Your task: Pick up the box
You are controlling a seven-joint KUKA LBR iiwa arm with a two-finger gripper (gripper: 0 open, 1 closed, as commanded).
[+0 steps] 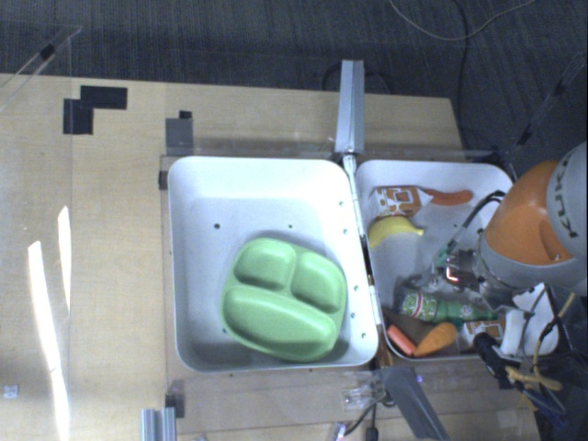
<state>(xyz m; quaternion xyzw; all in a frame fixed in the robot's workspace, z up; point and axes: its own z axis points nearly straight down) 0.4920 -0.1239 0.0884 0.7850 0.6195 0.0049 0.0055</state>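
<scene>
The box [401, 199] is a small white carton with orange and brown print. It lies flat at the back left of the right bin [496, 175]. My gripper [451, 270] hangs low in the middle of that bin, in front of the box and to its right, clearly apart from it. It sits just above a green bottle [443, 308]. The grey arm with its orange band [528, 223] covers the bin's right side.
An orange sausage-shaped piece [451, 196] lies right of the box and a yellow fruit [392, 231] in front of it. An orange carrot [435, 338] and a red piece [398, 339] lie by the front wall. The left bin [197, 246] holds a green compartment tray [285, 297].
</scene>
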